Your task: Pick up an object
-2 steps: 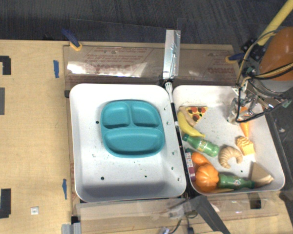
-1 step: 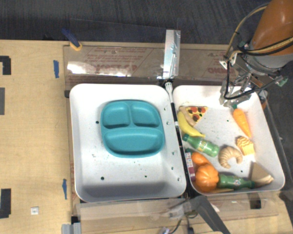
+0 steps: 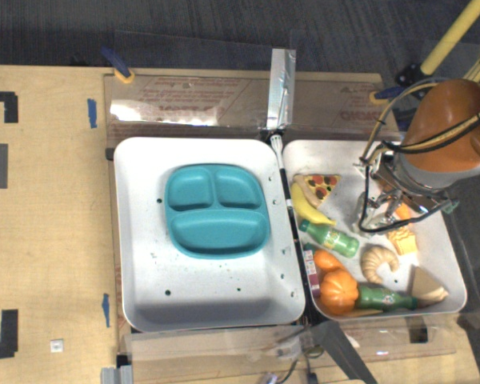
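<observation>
Teal divided plate [image 3: 216, 210] in left bin [image 3: 136, 166]; toy food in right bin [image 3: 456, 282].

Wooden bench with two white bins

The light wooden bench [image 3: 40, 238] carries two shallow white bins side by side, touching along a shared edge. The left bin [image 3: 140, 294] sits near the middle of the view and the right bin [image 3: 456, 282] is just beside it. Black tape marks [image 3: 4, 106] lie on the bare wood at the far left, and short strips of blue tape [image 3: 91, 112] sit near the left bin's corners. A clear plastic sheet [image 3: 188, 98] lies flat behind the bins, with a silvery upright strip [image 3: 282, 86] between them.
</observation>
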Robot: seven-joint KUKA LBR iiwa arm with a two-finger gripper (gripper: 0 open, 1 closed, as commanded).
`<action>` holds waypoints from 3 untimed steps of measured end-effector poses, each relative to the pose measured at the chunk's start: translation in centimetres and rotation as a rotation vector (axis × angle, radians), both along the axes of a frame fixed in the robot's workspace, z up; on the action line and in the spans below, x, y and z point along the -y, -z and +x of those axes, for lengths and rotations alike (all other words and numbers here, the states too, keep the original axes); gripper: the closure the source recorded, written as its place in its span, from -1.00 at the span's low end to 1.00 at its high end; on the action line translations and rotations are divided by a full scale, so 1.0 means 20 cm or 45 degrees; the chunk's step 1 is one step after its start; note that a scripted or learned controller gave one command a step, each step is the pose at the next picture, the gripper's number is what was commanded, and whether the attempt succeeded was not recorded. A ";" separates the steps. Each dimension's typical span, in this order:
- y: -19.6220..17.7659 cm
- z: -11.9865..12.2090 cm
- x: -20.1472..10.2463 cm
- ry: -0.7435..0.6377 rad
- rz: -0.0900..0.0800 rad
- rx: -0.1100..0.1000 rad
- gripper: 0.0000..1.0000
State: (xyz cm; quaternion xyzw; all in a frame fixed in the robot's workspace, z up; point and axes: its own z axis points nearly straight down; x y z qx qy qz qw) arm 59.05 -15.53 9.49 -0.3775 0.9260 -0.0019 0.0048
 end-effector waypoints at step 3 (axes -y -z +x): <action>-0.21 0.38 0.01 -0.258 0.001 -0.012 1.00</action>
